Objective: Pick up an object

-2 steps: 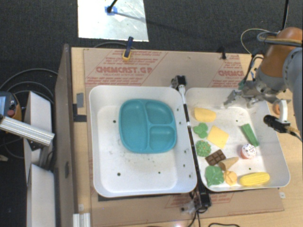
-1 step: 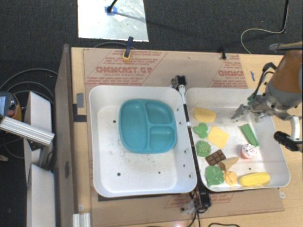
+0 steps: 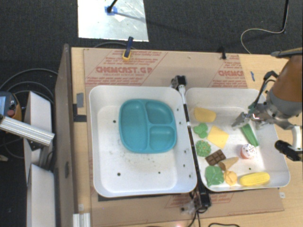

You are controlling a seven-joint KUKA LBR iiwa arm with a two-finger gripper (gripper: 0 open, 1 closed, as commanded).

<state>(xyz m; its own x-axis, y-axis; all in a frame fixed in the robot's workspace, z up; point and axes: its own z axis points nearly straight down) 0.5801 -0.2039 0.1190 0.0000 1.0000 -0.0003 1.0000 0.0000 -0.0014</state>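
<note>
The right bin (image 3: 236, 96) holds several toy foods. A long green vegetable (image 3: 249, 136) lies tilted near the bin's right side. My gripper (image 3: 242, 120) hangs over the bin just above the vegetable's upper end, at the end of the grey arm with its orange band (image 3: 289, 82). I cannot tell whether it touches the vegetable. A white and pink cupcake (image 3: 248, 151) sits just below the vegetable. A yellow corn cob (image 3: 254, 178) lies at the bin's front.
Further left in the right bin lie a yellow piece (image 3: 204, 114), a yellow wedge (image 3: 218, 137), green leafy pieces (image 3: 203, 148), a brown chocolate bar (image 3: 217, 157) and a cone (image 3: 228, 163). The left bin (image 3: 106, 141) holds a teal divided plate (image 3: 147, 126).
</note>
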